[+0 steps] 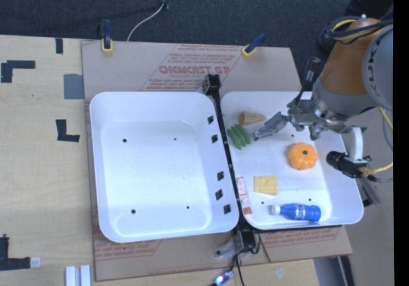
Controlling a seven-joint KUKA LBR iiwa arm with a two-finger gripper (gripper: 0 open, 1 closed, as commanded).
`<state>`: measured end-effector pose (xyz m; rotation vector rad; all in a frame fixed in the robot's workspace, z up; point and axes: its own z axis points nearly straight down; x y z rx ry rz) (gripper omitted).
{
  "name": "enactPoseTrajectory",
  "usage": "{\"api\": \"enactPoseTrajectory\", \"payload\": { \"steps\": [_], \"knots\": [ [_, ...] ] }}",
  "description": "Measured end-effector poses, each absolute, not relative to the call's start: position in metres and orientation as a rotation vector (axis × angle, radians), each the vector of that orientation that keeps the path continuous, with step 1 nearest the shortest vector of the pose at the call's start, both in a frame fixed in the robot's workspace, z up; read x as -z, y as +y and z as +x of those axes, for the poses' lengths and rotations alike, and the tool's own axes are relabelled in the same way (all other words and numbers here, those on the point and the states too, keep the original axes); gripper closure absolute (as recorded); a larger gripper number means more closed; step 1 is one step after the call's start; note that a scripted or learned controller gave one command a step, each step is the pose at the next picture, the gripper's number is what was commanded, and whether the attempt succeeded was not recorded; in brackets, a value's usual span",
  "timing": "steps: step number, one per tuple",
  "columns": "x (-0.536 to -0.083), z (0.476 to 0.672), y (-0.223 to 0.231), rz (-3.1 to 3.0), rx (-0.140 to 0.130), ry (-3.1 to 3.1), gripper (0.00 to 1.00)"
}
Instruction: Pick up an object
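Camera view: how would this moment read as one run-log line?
gripper: over right bin, beside green toy | orange pumpkin, yellow block, blue bottle: lying untouched

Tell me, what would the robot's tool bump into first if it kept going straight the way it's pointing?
Probably the green toy. The tool points left and slightly down, across the right bin, and the green toy lies just ahead of its tip. How high the tool hangs is unclear, so it might pass above.

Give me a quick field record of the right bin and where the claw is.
right bin: holds five items
green item: by the left wall
tan wedge: upper left
orange pumpkin: centre right
yellow block: lower middle
blue bottle: lying along the near edge
claw: beside the green item and the tan wedge
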<state>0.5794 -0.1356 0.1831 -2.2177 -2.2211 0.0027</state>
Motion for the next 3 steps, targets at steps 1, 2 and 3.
{"api": "enactPoseTrajectory", "payload": {
  "steps": [1, 2, 3],
  "knots": [
    [-0.236, 0.655, -0.151, -2.222, 0.005, -2.232, 0.00],
    [-0.172, 0.603, -0.134, -2.215, -0.010, -2.214, 0.00],
    [-0.144, 0.670, -0.169, -2.220, -0.002, -2.224, 0.00]
  ]
}}
